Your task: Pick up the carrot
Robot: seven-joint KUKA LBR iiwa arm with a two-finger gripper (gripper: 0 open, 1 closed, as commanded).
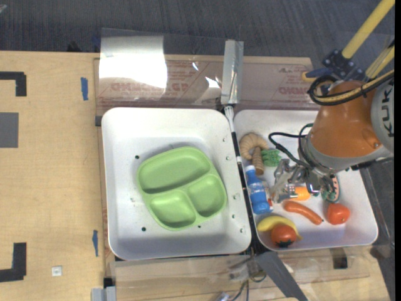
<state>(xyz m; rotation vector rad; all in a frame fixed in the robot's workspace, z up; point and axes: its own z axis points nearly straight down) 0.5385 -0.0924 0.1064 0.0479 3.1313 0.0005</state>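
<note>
Worktop (44, 168), pale wood, carrying two shallow white bins side by side. Left bin (119, 130): one green divided plate (182, 185) with three compartments, lying near the middle, tilted on the diagonal. Right bin (363, 227): a crowd of small toy foods. Carrot (303, 212), orange-red and elongated, lying slantwise toward the near side of the right bin, between a red tomato (338, 214) on its right and a yellow banana (273, 223) on its left. A second red round fruit (283, 234) rests against the banana at the near rim. Blue bottle (255, 188) lying along the left wall of the right bin; a tan ring-shaped piece (252, 144) at the far left corner; a small green item (270, 157) just beside it. Arm, grey with an orange band (341, 127), entering from the right and standing over the right bin. Hand (293, 182), metallic, lowered just above and far of the carrot, with a small orange piece (301, 193) beside it; whether its fingers are apart or together, I cannot tell, and nothing is seen gripped between them. Clear plastic sheeting (135, 64) lies along the far edge behind the bins.
</note>
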